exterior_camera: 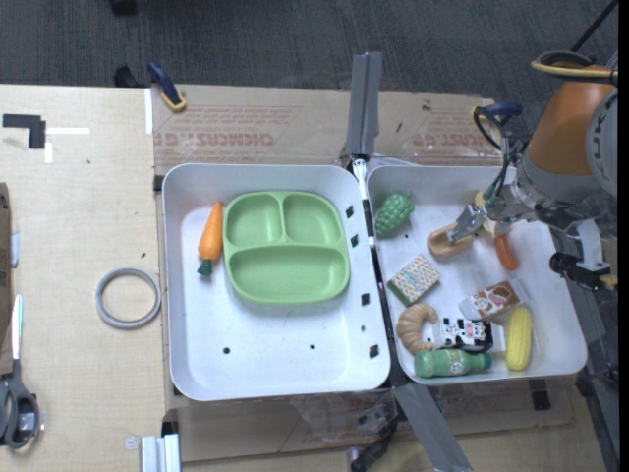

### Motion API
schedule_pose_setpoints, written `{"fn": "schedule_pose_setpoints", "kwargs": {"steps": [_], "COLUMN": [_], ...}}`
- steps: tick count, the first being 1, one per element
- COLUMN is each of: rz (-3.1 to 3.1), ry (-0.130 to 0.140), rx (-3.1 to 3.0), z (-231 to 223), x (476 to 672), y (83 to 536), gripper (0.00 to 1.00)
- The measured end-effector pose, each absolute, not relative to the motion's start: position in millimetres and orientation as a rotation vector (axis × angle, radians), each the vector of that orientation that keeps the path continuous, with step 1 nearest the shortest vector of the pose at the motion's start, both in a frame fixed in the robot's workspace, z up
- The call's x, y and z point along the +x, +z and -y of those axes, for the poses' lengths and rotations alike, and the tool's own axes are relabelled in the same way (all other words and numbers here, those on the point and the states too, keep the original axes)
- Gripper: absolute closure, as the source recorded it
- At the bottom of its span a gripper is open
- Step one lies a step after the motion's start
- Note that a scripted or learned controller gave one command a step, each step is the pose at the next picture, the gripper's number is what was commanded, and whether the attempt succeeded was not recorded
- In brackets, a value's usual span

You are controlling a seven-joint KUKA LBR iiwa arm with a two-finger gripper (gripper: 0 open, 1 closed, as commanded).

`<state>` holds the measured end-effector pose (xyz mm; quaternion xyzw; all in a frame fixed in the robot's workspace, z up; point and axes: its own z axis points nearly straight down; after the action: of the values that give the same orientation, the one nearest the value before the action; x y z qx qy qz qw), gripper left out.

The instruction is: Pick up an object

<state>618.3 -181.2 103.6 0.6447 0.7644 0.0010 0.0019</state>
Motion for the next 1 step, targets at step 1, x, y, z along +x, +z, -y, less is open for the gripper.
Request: {"fn": "schedule_pose_setpoints", "kwargs": {"steps": [1], "rz": [-2.531], "ry": [-0.001], "rx": [1.861], "z": [169.3], "x": [600.8], "y": [108.6], "gripper": [0.0]}}
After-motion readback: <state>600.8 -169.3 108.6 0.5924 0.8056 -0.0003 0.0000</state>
